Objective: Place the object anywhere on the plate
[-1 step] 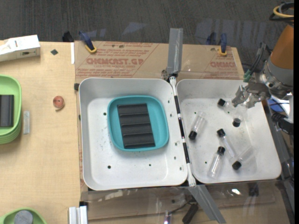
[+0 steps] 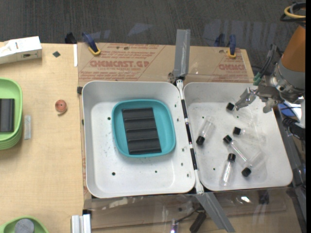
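The hand (image 2: 257, 97) hangs over the far right part of the right bin (image 2: 272, 181), its two fingers spread, one reaching left toward a black cap and the other pointing down on the right; nothing sits between them. Just off the left fingertip lies the nearest vial (image 2: 230, 106), showing mostly its black cap, close to the bin's far wall. The other clear, black-capped vials are scattered nearer the camera: one (image 2: 204, 131) toward the bin's left side with its long axis slanting up to the right, and a cluster (image 2: 233, 152) in the middle and lower part, lying at mixed angles.

The teal plate (image 2: 119, 111) sits in the left bin (image 2: 92, 144), well apart from the hand, across the divider between the bins, and carries a black ridged block (image 2: 141, 130). So any vial must travel leftward from the hand. My judgement is that the vial beside the left fingertip is the likeliest pick: the hand needs only a short shift left and a descent.
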`<state>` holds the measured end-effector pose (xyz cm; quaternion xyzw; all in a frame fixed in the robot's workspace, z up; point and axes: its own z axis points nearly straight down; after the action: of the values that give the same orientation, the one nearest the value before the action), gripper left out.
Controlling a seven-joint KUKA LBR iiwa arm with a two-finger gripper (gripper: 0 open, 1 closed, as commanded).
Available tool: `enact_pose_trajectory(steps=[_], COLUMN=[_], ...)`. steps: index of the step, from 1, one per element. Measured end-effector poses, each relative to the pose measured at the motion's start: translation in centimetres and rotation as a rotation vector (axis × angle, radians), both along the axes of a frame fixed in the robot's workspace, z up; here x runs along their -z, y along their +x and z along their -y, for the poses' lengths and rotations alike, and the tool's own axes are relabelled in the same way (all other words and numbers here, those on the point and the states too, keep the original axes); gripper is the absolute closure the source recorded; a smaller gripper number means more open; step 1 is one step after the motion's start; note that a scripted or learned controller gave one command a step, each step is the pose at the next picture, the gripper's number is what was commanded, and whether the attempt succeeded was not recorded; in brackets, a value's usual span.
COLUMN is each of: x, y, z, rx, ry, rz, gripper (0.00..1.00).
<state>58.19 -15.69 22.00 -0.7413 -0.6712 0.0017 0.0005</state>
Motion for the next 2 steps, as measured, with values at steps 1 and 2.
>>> enact_pose_trajectory(steps=[1,2], x=[-9.0,-21.3], y=[-1.4,-0.4], z=[4.7,6.5], rx=[-0.137,-0.204], ry=[0.000,0.000], rz=[0.002,0.002], gripper=[0.00,0.00])
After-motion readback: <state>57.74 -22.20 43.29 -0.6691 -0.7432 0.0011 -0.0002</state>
